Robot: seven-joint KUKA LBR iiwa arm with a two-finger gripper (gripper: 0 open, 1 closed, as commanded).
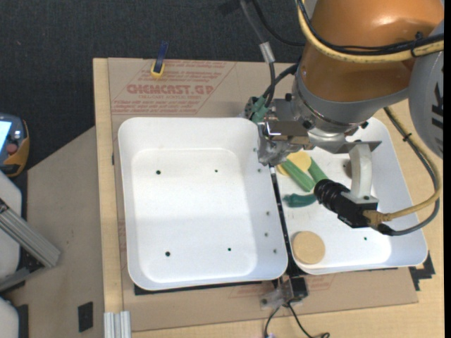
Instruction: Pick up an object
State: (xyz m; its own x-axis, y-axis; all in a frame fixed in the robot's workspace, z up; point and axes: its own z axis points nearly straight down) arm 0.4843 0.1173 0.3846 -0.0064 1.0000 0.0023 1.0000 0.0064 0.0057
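Gripper: the gripper [270, 153] hangs low at the right bin [402, 238], against its left wall; the wrist hides the tip, so I cannot tell whether it is spread or closed, and nothing is seen held.
Task things: all four candidates lie in the left half of the right bin.
Yellow piece: the yellow piece [297, 163] is pale, rounded and matte. It sits toward the right bin's far-left corner, just beside the gripper.
Green piece: the green piece [304, 178] is long, bar-like and looks like smooth plastic. It lies slantwise across the right bin's left side and appears to touch the yellow piece.
Teal piece: the teal piece [301, 201] is small, dark and curved, midway along the right bin's left wall.
Tan disc: the tan disc [308, 247] is flat, round and dull like cork or wood. It lies in the right bin's near-left corner, apart from the rest.
Bin surface: white, glossy and shallow, with rounded corners and sloped walls.
Risk, wall: a descent this near the right bin's left wall could catch the rim or close on nothing.
Risk, cluster: yellow and green pieces lie together, so a grasp may pinch both or nudge one away.
Risk, slip: smooth plastic on a glossy floor could slide instead of lifting.
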